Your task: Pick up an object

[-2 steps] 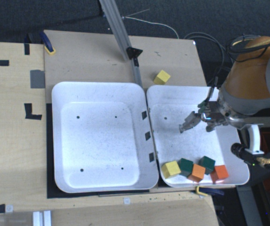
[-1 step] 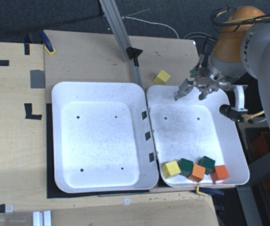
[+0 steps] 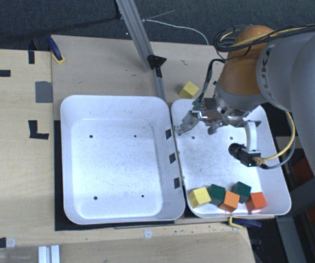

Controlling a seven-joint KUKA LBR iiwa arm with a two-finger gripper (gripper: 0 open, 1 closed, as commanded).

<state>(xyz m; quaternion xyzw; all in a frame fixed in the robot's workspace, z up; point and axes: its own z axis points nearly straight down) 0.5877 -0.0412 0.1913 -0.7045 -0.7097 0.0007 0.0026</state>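
End effector [image 3: 201, 123] hovers at the right bin's [image 3: 273, 147] far left corner, fingers spread, gripping nothing. Five blocks cluster along its near edge: one yellow [image 3: 200, 196], two green [image 3: 217, 192], two orange [image 3: 230, 201]. One more yellow block [image 3: 190, 89] lies on the desk [image 3: 102, 64] beyond the bins.

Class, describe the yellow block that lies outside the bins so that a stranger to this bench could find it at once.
Start at the right-hand white bin, the one the arm reaches over. Look just past its far rim, on the bare wooden bench top beside the slanted grey metal bar: there lies the yellow block. Unlike the other yellow block, clustered with green and orange ones inside the bin, it sits alone.
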